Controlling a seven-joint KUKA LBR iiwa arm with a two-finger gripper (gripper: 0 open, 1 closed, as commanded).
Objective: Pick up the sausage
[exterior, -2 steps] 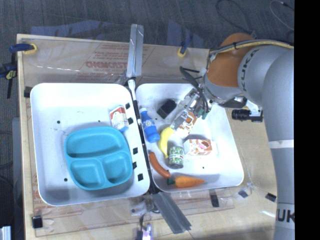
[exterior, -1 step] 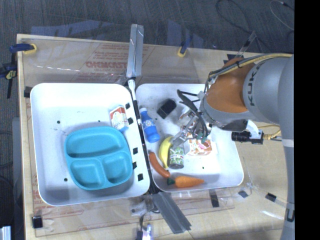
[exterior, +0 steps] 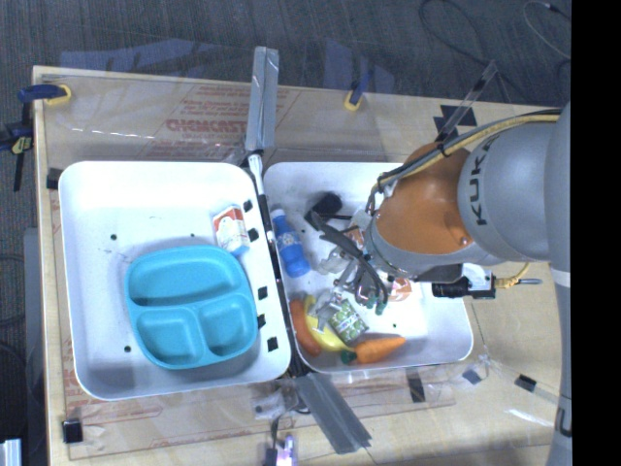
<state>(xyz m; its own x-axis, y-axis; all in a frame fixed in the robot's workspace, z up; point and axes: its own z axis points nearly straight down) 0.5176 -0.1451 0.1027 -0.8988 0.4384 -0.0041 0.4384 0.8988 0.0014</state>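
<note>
The arm reaches in from the right over the right bin, wrist bent downward, the gripper low among the clutter. Whether it is spread or closed, I cannot tell. The sausage lies just below-left of it, beside a banana. A carrot lies below, a blue bottle to the left.

Arm — cut off at the right edge, its wrist covering part of the right bin's floor | gripper — fingers lost in clutter, state unreadable | sausage — partly under the pile | carton — print too small to read
</note>
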